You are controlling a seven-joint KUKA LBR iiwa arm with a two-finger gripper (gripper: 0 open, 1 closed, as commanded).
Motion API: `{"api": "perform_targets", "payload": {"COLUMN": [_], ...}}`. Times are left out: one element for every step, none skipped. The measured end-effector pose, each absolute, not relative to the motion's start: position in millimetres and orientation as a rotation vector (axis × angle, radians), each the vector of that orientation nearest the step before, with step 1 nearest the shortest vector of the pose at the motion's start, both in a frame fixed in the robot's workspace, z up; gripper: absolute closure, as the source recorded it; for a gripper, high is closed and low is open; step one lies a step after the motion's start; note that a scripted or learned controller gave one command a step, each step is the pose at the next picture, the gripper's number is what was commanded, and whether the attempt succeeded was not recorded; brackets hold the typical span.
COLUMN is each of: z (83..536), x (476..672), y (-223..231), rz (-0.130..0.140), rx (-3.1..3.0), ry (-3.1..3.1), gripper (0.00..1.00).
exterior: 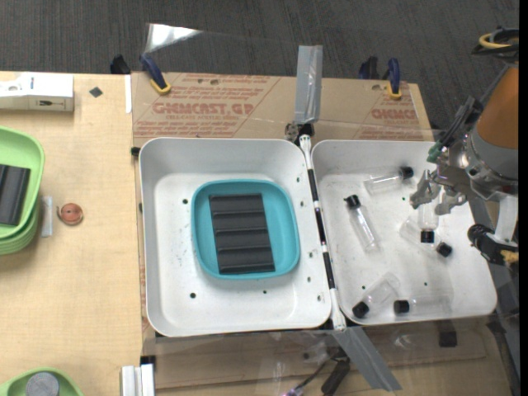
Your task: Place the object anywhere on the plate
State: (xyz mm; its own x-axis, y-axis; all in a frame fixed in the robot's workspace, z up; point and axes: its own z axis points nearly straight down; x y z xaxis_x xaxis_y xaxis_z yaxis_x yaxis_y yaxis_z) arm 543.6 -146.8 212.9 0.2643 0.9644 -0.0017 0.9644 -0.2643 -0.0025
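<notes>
The teal plate (203,221) lies in the left bin (165,295) and carries a dark ridged insert (241,233). The right bin (462,299) holds several clear vials with black caps. One vial (361,223) lies left of centre and another (385,181) lies near the back. My gripper (435,198) hangs over the right side of this bin, open, with nothing seen between its fingers. Just below it a clear vial (417,226) lies on the bin floor, its black cap (426,237) pointing toward the front.
Two more vials (381,291) and loose black caps (401,307) lie near the right bin's front edge. A divider (317,213) separates the bins. A green tray (18,192) sits at the far left, and clamped cardboard (214,106) lies behind the bins.
</notes>
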Motion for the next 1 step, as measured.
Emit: {"api": "perform_targets", "payload": {"z": [190.1], "x": [527.5], "y": [-73.2], "rz": [0.006], "rx": [-2.425], "ry": [-1.993], "gripper": [1.0]}}
